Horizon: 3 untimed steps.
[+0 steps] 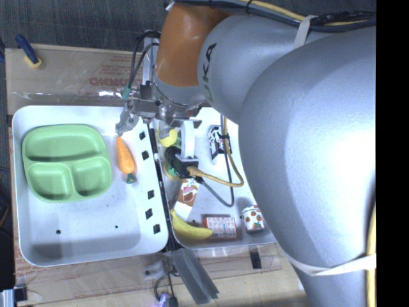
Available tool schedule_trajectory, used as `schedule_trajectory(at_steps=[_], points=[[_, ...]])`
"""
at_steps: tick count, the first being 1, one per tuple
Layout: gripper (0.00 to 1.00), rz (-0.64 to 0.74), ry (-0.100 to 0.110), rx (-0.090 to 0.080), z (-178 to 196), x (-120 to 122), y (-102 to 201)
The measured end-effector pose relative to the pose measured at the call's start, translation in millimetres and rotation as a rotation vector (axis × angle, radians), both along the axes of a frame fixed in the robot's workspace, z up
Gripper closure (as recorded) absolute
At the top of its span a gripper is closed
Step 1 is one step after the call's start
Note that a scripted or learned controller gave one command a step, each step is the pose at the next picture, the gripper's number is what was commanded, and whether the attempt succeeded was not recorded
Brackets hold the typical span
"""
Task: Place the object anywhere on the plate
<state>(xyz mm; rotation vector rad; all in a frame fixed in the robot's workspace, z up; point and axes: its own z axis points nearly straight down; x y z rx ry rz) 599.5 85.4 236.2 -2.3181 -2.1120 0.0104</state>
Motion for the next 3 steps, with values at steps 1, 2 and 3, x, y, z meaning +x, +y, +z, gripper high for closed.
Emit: schedule_trajectory(at_steps=[1, 2, 3], points=[[0.0, 0.108, -0.008, 0.001, 94, 26, -25], [1.0, 0.12, -0.005, 0.0, 104, 26, -22], [1.0, -0.057, -0.002, -0.001, 17, -51, -13]])
